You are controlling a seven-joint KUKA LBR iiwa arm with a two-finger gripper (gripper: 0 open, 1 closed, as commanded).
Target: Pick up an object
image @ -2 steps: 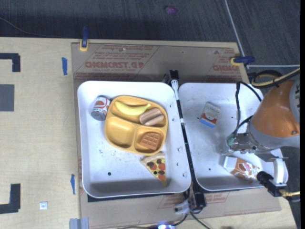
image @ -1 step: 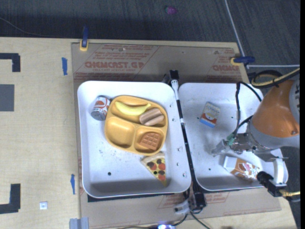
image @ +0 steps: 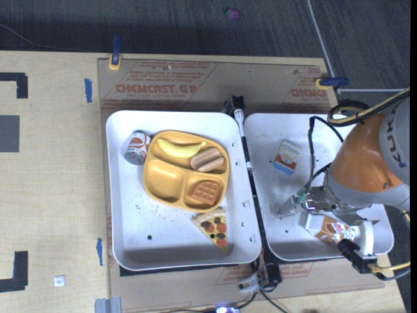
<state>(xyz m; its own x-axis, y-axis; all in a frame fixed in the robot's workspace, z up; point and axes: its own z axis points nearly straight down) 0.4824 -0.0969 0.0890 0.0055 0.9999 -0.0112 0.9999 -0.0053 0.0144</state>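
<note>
- Camera view: arm [image: 368, 165] covers the right bin's [image: 273, 250] right side; gripper [image: 293, 206] is low over the bin floor, its tip a blur, can't tell whether it's spread or pinching.
- Orange-white packet [image: 329, 229] lies just right of the gripper, partly under the wrist.
- Small carton [image: 287, 156], white with blue and orange, sits toward the far side of the same bin, well apart from the gripper, open floor around it.
- Left bin [image: 124, 194]: yellow moulded food tray [image: 163, 178] fills the middle, can [image: 136, 147] touching its far-left edge, pizza slice [image: 215, 228] at the near-right corner.
- Free floor near-left there.
</note>
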